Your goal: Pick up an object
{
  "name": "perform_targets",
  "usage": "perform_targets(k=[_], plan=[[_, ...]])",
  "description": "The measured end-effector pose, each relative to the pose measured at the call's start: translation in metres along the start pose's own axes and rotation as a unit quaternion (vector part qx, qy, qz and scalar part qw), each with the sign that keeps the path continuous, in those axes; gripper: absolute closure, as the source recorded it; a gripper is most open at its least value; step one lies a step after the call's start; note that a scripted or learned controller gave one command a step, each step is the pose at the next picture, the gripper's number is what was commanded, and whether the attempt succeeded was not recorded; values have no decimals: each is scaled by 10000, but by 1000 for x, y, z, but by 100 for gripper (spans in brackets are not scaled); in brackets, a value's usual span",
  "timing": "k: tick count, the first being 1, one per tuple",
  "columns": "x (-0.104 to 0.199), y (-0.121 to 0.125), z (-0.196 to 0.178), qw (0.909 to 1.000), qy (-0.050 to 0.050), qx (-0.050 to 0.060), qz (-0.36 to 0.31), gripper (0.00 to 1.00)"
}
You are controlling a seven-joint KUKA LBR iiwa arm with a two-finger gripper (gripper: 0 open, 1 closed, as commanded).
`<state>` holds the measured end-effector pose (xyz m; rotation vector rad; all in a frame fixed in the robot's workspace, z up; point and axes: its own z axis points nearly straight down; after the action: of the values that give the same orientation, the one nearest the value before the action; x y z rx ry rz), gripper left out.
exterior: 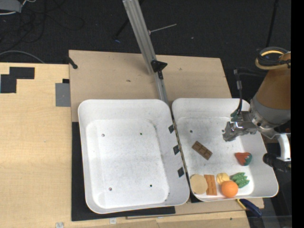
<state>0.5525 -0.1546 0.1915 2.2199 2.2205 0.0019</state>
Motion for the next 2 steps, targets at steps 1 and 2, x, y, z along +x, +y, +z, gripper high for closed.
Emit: perform_targets(k=[1,2], plan=[[-1,1,-48,10000,-2,-7,-2,100],[49,18,-57,10000,13,14,-24,100]])
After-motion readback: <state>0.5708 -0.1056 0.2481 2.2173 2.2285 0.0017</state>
